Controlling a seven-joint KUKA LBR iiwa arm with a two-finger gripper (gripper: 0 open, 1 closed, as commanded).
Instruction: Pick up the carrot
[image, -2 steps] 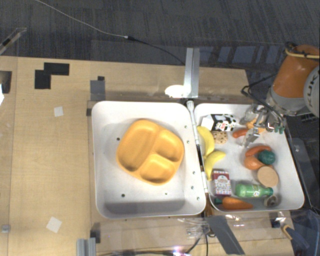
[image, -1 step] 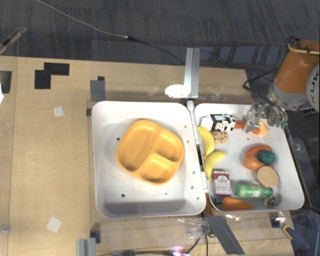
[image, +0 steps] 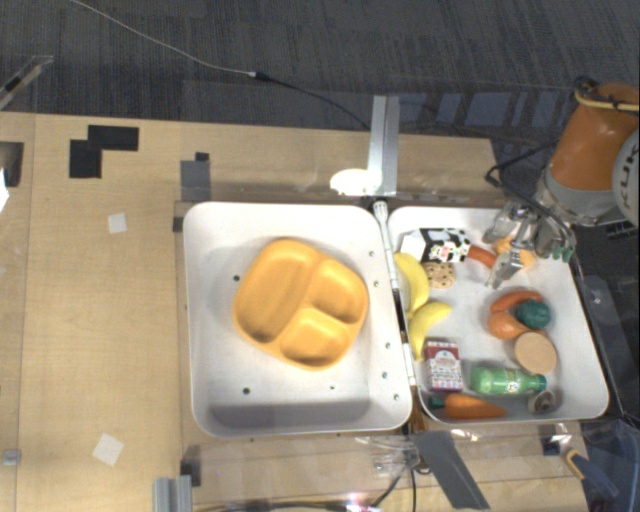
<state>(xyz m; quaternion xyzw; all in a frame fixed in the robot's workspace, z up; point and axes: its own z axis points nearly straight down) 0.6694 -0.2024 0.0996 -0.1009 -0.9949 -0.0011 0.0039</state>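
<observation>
The carrot (image: 476, 407), long and orange with a dark green end, lies along the front wall of the right bin (image: 592, 372), just below a green bottle (image: 506, 381). My gripper (image: 518, 252) hangs over the bin's far right corner, well away from the carrot. A small orange piece (image: 482, 256) lies just left of the gripper, and something pale orange shows right at the gripper's tip. Whether the gripper touches either one is unclear from this angle.
The right bin also holds two bananas (image: 416, 296), a black-and-white cow toy (image: 440, 244), a red box (image: 442, 363), a round tan disc (image: 535, 352) and an orange-and-teal lump (image: 517, 312). A yellow divided plate (image: 300, 300) sits in the left bin (image: 210, 390).
</observation>
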